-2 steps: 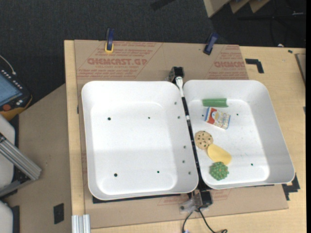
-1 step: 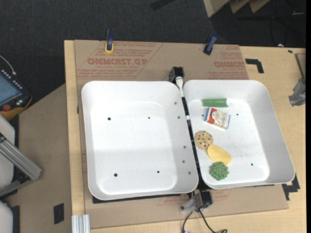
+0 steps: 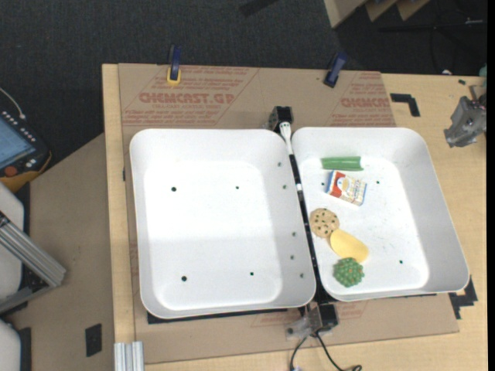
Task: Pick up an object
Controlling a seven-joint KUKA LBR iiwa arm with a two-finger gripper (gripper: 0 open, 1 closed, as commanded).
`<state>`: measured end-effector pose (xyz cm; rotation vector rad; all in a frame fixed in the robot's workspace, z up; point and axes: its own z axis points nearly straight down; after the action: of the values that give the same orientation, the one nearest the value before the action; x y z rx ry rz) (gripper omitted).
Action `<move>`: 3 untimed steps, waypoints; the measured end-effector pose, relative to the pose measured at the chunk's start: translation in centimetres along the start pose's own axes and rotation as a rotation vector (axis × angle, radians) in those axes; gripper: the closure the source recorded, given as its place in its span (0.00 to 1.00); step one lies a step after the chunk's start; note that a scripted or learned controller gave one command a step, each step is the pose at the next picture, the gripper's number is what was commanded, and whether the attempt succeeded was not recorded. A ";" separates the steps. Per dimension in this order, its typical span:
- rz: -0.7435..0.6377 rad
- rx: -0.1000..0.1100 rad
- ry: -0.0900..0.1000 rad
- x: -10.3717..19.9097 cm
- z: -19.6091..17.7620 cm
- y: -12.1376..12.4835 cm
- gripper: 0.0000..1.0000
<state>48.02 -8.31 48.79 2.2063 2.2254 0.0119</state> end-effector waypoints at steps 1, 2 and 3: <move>0.002 0.005 0.001 5.4 -2.0 0.0 1.00; 0.012 0.027 0.001 3.9 19.9 -0.4 1.00; 0.003 0.002 0.001 8.9 11.8 0.9 1.00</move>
<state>48.98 0.55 36.96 2.2114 2.2234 0.0106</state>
